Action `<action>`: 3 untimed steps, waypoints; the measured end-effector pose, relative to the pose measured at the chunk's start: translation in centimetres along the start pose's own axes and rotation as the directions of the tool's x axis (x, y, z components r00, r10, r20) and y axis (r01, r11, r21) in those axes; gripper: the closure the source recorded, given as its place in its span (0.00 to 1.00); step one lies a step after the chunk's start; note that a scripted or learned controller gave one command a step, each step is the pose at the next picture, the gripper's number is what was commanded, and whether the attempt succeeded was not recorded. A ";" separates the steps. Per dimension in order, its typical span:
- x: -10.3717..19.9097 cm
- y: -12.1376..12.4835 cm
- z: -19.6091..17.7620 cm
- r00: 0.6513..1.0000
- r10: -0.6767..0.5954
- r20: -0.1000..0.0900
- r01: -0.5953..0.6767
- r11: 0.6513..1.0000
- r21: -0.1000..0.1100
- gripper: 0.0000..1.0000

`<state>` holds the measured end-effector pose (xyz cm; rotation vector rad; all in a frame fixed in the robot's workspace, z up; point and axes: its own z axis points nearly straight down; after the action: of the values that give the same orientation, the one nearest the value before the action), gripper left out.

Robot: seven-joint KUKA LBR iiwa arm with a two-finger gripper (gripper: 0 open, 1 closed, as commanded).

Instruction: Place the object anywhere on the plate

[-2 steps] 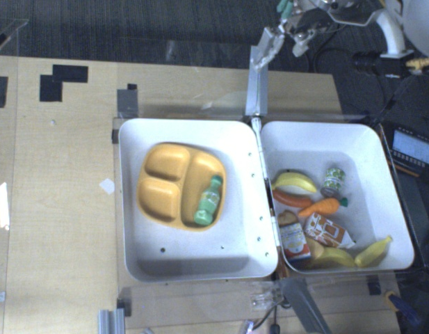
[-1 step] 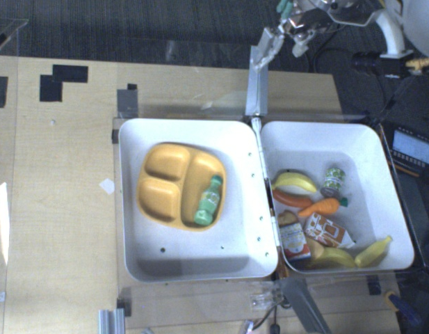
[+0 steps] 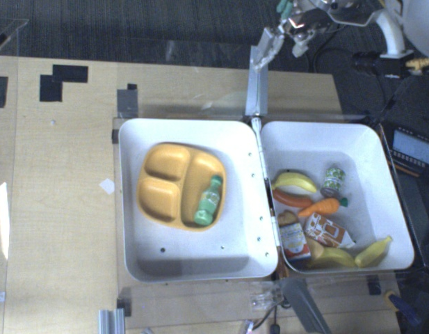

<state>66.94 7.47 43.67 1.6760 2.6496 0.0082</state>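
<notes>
A green bottle (image 3: 208, 201) lies on its side in the right-hand compartment of the yellow plate (image 3: 174, 164), its cap end toward the far rim and its body running along that compartment's length. The plate is a divided tray with three wells, and the two wells on its left hold nothing that shows. It sits in the left bin (image 3: 188, 261), a little above that bin's middle, with bare white floor around it on every side.

The right bin (image 3: 328, 135) touches the left one along a shared edge and carries a cluster of toy food in its near half. A yellow banana (image 3: 296, 181) lies at the top of the cluster, with a red sausage-like piece (image 3: 292, 200) just below it and an orange carrot (image 3: 322, 206) beside that. A small green-and-white can (image 3: 333, 180) stands near the carrot's leafy end. Lower down there are a small carton (image 3: 327, 230), a flat packet (image 3: 293, 241) and a second banana (image 3: 353, 255) along the near wall.

The gripper (image 3: 296, 21) hangs high beyond the far edge of the bins, well apart from the plate and the bottle. It looks small and partly blurred there, so whether its grasp is released or clenched cannot be told.
</notes>
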 end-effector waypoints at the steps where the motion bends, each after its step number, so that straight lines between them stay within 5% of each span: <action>1: 0.0 0.0 0.0 1.000 0.000 0.000 0.000 1.000 0.000 0.00; 3: 0.0 0.0 0.0 1.000 0.000 0.000 0.000 1.000 0.000 0.00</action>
<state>66.93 7.47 43.67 1.6761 2.6497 0.0081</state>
